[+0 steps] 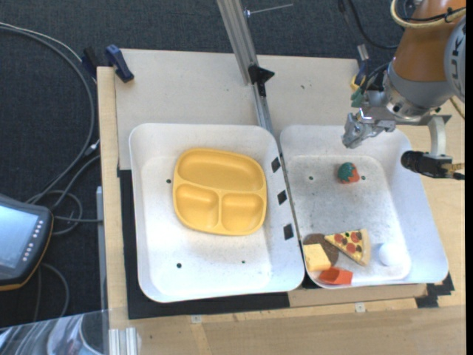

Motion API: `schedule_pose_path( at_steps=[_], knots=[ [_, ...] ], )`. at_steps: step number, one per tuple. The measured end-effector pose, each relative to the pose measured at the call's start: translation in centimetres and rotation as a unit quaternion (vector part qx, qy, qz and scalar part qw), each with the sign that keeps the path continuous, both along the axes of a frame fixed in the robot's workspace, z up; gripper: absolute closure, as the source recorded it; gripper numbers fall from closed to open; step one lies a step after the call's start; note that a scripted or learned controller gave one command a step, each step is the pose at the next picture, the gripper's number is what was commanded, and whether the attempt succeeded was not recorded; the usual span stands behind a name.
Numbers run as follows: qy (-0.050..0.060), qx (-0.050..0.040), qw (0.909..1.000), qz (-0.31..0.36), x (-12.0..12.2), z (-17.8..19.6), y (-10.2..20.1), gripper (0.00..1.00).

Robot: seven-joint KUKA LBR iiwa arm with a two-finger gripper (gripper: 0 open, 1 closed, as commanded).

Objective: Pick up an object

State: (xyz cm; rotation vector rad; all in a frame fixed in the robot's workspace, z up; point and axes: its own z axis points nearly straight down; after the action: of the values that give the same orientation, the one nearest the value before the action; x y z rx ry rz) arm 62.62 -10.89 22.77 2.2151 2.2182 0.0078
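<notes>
From the overhead camera view I see the arm (429, 43) reaching in from the right, its gripper (355, 137) poised over the far edge of the right bin (414, 198). At this angle I cannot tell how the pincer stands, and I see nothing clamped in it. Just beside and below the gripper, apart from it, a small green-and-red toy fruit (347, 172) lies on the floor of the right bin. At the near end of that bin a cluster of toy food sits together: a pizza slice (349, 245), a yellow cheese wedge (316, 257) touching a brown piece (319, 239), a small orange-red piece (336, 276) at the rim, and a white rounded object (389, 254) in the near right corner. The left bin (148, 198) holds a yellow three-compartment plate (219, 191), lying flat near its middle. A slanted metal pole (240, 35) crosses above the seam between the bins.
</notes>
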Motion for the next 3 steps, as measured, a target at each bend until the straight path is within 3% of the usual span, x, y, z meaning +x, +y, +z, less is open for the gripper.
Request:
schedule_pose_path(
  at_steps=[1,3],
  knots=[
    [0.001,0.0002,1.0000,0.000,0.1,3.9,0.0,1.00],
    [0.006,0.0025,1.0000,0.003,-0.9,2.3,10.5,1.00]
  ],
)
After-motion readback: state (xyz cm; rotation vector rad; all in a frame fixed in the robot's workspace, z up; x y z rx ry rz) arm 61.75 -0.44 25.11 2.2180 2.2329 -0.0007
